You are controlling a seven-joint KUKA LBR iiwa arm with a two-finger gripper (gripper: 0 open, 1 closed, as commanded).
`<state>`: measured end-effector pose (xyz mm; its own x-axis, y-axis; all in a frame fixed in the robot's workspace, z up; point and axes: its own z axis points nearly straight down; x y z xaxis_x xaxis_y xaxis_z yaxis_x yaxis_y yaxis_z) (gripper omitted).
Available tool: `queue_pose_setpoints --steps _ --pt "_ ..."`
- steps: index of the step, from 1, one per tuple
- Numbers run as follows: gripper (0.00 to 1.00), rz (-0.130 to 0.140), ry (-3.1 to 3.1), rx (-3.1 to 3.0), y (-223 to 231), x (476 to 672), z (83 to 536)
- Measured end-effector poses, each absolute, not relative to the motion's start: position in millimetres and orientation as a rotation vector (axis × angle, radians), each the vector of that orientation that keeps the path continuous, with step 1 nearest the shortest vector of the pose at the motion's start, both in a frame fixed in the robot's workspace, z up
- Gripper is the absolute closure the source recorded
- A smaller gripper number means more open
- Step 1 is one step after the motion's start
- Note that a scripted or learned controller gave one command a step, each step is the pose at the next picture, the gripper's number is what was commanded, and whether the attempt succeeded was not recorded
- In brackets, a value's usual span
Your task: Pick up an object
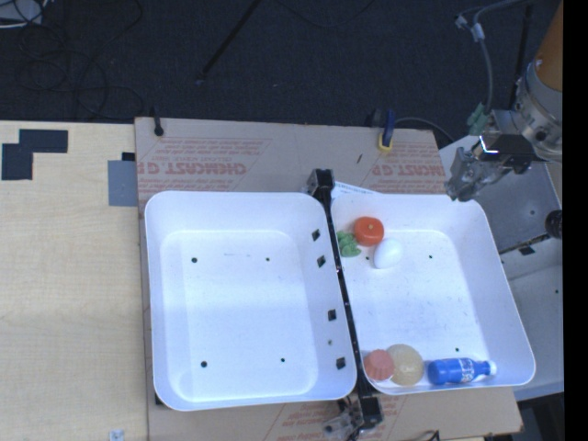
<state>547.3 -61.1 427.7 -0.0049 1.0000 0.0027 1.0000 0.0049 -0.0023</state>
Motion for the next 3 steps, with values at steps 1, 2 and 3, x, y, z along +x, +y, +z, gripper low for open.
queue_pose_setpoints --steps 1,2,3 --pt "1.00 0.002 -2.229 -2.207 29 480.7 423" --pt "1.00 0.002 -2.231 -2.209 118 477.7 429" --pt "1.00 0.009 -2.226 -2.214 114 478.3 438"
